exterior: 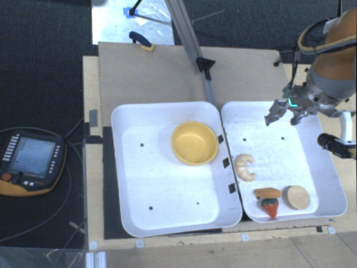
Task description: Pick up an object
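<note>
My gripper [284,116] hangs over the far part of the right bin [323,166], its two fingers spread apart with nothing between them. Nearer the front of that bin lie a pale croissant [245,167], a flat orange-brown piece [268,193], a red strawberry-like piece [270,206] and a tan round disc [296,197]. A yellow bowl [194,143] sits upright in the far right part of the left bin [139,205]. The croissant is well below and left of the gripper.
A slanted metal pole [187,29] with a black clamp crosses the back of the bench. A teach pendant [30,161] lies on the floor at left. A black fitting on the arm [334,144] overhangs the right bin's right edge.
</note>
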Robot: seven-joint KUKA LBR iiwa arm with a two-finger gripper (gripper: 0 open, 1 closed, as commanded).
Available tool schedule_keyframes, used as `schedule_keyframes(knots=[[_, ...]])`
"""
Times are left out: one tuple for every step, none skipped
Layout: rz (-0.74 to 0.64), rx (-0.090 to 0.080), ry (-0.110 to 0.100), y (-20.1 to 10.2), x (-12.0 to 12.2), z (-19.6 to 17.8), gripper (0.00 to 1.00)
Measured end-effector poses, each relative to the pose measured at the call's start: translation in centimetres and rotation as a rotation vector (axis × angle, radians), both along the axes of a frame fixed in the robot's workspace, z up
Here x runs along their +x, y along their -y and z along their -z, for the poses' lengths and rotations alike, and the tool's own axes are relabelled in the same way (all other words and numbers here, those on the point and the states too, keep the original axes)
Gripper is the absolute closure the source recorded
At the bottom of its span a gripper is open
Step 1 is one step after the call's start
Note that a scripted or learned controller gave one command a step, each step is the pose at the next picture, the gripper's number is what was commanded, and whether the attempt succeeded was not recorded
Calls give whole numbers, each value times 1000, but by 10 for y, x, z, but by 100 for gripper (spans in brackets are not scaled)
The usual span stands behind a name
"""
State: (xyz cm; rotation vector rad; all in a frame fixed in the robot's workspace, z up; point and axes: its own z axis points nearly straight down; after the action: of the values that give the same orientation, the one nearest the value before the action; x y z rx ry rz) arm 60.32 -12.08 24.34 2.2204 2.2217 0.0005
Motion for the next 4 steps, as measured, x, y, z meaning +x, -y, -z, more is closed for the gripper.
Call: schedule_keyframes(knots=[[0,0,0,0,0,0,0],[0,1,-5,-2,3,62,0],[1,1,-5,1,-1,124,0],[0,0,-2,1,-1,154,0]])
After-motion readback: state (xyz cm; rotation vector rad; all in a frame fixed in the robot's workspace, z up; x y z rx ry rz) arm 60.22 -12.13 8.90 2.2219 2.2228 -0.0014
